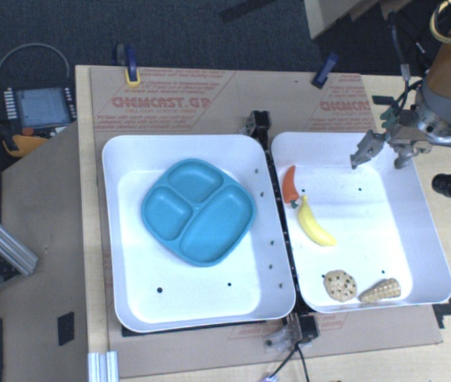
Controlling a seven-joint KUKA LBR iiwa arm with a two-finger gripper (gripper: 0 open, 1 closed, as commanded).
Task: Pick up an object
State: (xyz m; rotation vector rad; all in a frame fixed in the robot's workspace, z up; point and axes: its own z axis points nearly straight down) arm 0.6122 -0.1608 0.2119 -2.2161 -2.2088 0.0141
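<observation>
The right bin (416, 213) holds a yellow banana (315, 225), an orange-red carrot-like piece (289, 184) against its left wall, a round speckled cookie (340, 285) and a tan cone-shaped piece (381, 290) near its front edge. My gripper (382, 156) hangs over the bin's far right corner, above the floor, with its two fingers spread apart and nothing between them. It is well to the right of the banana and the carrot piece.
The left bin (130, 293) carries a blue divided plate (199, 211). A black clamp (258, 123) sits between the bins at the back. The brown board (209, 94) lies under both bins, with a small screen device (40, 106) off to the left.
</observation>
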